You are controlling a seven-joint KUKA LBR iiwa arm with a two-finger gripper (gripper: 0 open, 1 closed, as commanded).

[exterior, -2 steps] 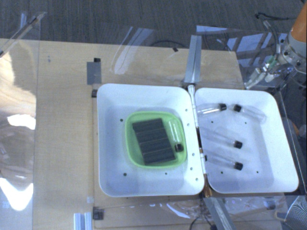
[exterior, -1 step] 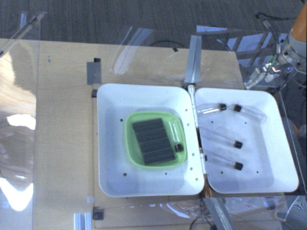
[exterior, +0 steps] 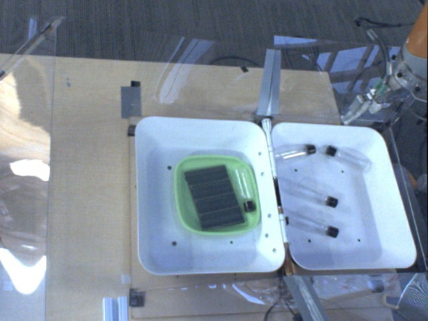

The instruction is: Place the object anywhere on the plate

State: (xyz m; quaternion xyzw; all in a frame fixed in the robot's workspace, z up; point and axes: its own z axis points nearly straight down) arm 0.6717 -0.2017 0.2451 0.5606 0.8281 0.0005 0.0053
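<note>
Gripper [exterior: 374, 93] sits at the upper right, past the far corner of the right bin [exterior: 374, 249], above the bench [exterior: 87, 179]; too small and cluttered there to tell its state. The arm's orange band [exterior: 416, 40] shows at the right edge.

The right bin holds four clear tubes with black caps: one [exterior: 294, 152] near the top-left corner, one [exterior: 346, 154] beside it toward the top, one [exterior: 314, 196] mid-bin, one [exterior: 311, 227] below that.

The left bin [exterior: 154, 246] holds the green plate [exterior: 182, 209]. On the plate: a dark ribbed block [exterior: 212, 197] and a fifth tube [exterior: 245, 194] lying along the block's right side, black cap at the lower end, inside the plate's rim.
</note>
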